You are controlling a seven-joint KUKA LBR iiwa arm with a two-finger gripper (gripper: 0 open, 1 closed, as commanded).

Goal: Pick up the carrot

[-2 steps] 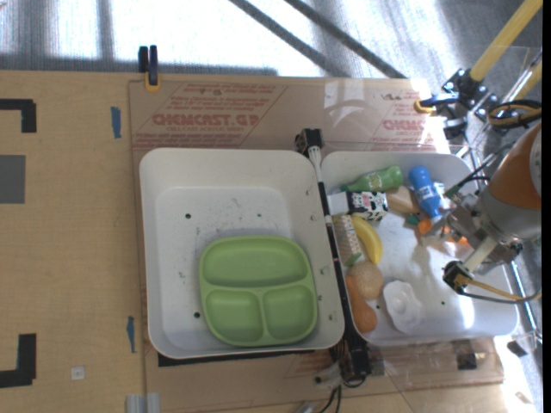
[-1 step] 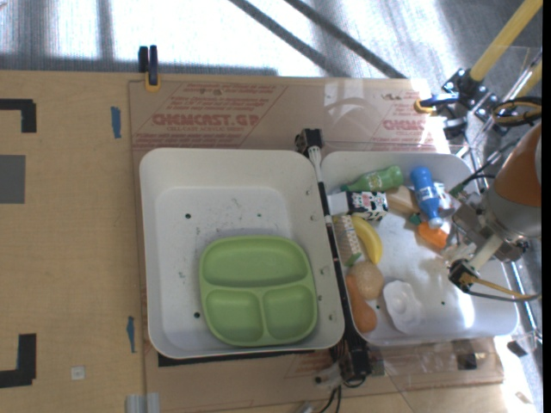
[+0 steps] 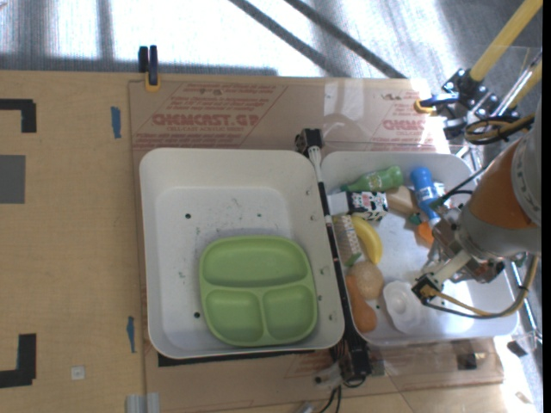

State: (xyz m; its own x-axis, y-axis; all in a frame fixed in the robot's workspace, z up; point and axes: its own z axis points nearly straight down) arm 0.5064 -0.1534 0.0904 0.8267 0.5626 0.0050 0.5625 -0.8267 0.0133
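bright striped daylight blows out the floor (image 3: 69, 15) at top, glare whitens the clear sheet (image 3: 370, 101), focus slightly soft.

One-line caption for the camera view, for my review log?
Arm over the cluttered right bin, carrot lying by its left wall; green divided plate in the left bin.

Orange carrot (image 3: 362, 314) lies, apparently flat, in right bin's (image 3: 392, 157) front-left corner

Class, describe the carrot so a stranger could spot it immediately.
Find the crowded white bin, not the one with the green plate. In its near corner by the divider, below the yellow banana, lies the carrot: orange and tapered, unlike the pale round item beside it.
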